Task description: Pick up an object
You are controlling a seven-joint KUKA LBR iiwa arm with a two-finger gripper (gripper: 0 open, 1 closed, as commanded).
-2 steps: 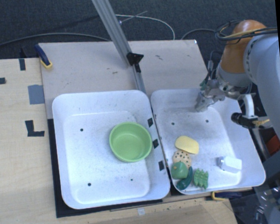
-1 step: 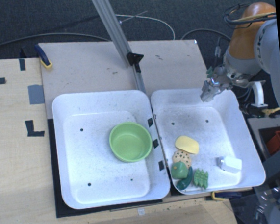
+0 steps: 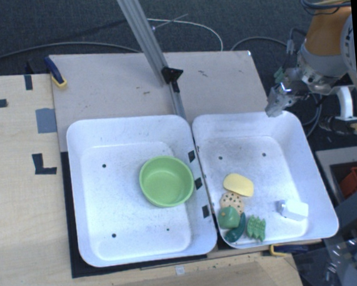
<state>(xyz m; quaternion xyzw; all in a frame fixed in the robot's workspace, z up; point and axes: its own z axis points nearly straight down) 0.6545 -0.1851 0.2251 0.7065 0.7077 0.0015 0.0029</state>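
In the right bin [image 3: 291, 141] a yellow oval piece [image 3: 238, 184] lies near the middle. Just below it sit a tan spotted piece [image 3: 231, 201], a dark green rounded piece [image 3: 230, 218], a teal piece [image 3: 237, 233] and a green leafy piece [image 3: 256, 227], all crowded at the bin's front left. A small white block [image 3: 293, 209] rests at the front right. My gripper [image 3: 278, 104] hangs over the right bin's far right corner, well away from all of these, with nothing seen in it.
A light green bowl [image 3: 166, 180] stands in the left bin [image 3: 94, 179]. A slanted metal pole [image 3: 150, 41] rises behind the bins. Cables lie on the dark floor beyond the bench.
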